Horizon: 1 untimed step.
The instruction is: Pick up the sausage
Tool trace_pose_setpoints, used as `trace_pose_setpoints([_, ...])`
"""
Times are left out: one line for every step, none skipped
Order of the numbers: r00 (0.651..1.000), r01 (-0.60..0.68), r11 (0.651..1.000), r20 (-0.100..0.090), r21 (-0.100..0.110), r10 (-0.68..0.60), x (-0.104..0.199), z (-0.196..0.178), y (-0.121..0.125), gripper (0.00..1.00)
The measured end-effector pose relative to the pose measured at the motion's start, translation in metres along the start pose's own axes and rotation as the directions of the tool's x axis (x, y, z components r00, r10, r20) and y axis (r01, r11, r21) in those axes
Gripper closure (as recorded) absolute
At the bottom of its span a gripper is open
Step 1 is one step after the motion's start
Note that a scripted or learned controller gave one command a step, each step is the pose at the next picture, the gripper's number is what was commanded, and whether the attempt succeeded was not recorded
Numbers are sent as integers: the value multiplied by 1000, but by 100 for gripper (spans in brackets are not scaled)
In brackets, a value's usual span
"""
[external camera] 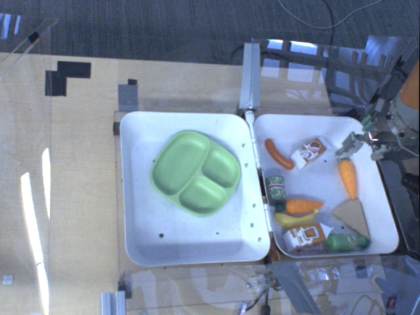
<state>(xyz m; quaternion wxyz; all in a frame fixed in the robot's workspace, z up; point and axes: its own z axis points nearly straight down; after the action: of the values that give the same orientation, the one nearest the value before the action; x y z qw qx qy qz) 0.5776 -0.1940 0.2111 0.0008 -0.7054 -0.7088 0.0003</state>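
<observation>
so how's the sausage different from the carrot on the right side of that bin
The sausage is reddish and even in width with rounded ends; the carrot is orange and tapers to a point. The sausage lies on a diagonal near the right bin's left wall, while the carrot lies nearly straight up the view, below the gripper. Both lie flat, untouched, and look similar in length.

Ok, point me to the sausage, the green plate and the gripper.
sausage (277, 154), camera view, middle of its length
green plate (196, 172), camera view, central divider
gripper (359, 142), camera view, between its fingertips
</observation>
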Motion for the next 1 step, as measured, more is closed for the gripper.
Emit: trace_pose_setpoints([998, -58, 998, 0, -1, 58, 79, 97, 51, 0])
